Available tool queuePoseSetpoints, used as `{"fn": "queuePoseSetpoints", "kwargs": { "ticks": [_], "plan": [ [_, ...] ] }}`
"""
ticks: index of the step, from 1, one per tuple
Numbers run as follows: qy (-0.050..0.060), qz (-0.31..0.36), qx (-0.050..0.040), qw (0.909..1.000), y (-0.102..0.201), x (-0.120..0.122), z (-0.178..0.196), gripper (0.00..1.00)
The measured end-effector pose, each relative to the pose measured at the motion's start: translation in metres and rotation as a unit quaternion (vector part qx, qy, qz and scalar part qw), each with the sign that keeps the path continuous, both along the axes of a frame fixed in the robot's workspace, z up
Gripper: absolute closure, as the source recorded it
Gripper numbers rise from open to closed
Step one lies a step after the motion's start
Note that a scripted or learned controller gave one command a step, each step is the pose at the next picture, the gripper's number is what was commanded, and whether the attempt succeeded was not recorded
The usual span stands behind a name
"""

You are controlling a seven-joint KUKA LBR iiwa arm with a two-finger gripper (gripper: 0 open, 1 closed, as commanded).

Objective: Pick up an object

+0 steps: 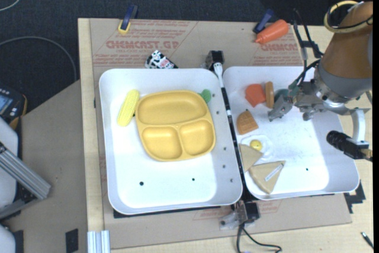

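Note:
My gripper [293, 109] hangs over the middle of the right bin [331, 181], its two fingers spread apart with nothing between them. The left finger [277, 109] is just right of a red cup-shaped toy [255, 93] with a tan disc [269, 93] against it. A brown bread-like block [247, 122] lies below the cup. A fried-egg toy [256, 144] and tan sandwich wedges [266, 175] lie toward the bin's front left.
The left bin [172, 186] holds a yellow divided plate [176, 124], a corn cob [127, 106] and a small green piece [205, 95]. An orange clamp [272, 31] and a yellow-and-blue clamp [126, 19] sit at the board's back edge. A black part [346, 144] of the arm reaches over the right bin.

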State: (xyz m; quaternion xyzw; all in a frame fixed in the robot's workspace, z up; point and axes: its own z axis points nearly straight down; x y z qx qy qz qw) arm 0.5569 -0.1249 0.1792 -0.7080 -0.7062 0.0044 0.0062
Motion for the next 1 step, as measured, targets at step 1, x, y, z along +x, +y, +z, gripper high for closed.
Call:
{"fn": "queuePoseSetpoints", "kwargs": {
  "ticks": [1],
  "plan": [
    [-0.007, 0.001, -0.001, 1.0, 0.0, 0.0033, 0.0069, 0.0]
  ]
}}
